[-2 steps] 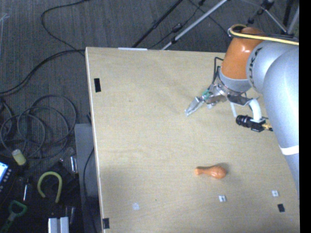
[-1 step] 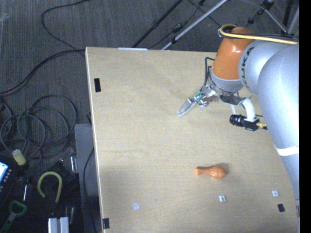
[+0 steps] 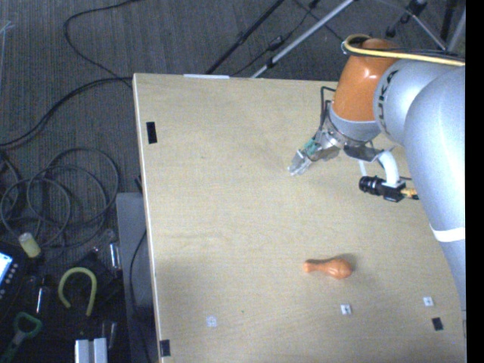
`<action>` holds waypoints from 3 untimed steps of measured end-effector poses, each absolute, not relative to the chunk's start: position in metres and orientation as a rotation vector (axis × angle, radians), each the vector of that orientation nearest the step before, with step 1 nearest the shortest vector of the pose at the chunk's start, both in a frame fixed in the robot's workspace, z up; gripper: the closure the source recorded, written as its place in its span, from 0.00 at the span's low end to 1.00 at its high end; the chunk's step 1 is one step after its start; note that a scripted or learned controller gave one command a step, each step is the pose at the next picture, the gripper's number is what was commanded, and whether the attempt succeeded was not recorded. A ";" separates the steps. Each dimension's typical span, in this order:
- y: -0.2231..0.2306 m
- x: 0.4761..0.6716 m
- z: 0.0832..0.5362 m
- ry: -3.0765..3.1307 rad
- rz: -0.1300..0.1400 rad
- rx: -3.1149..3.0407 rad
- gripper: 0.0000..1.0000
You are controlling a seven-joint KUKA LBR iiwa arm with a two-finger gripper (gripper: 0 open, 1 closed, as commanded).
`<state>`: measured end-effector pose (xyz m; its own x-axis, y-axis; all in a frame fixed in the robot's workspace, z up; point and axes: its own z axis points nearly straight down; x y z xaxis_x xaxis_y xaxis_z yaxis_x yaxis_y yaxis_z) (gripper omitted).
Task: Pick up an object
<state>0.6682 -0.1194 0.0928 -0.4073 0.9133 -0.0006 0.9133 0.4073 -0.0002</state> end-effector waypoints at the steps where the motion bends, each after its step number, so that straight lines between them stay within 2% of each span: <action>1: -0.119 0.668 0.093 2.635 -0.001 1.710 0.00; 2: -0.178 0.668 0.143 2.355 -0.004 2.076 0.00; 3: -0.225 0.668 0.113 2.596 -0.006 1.765 0.00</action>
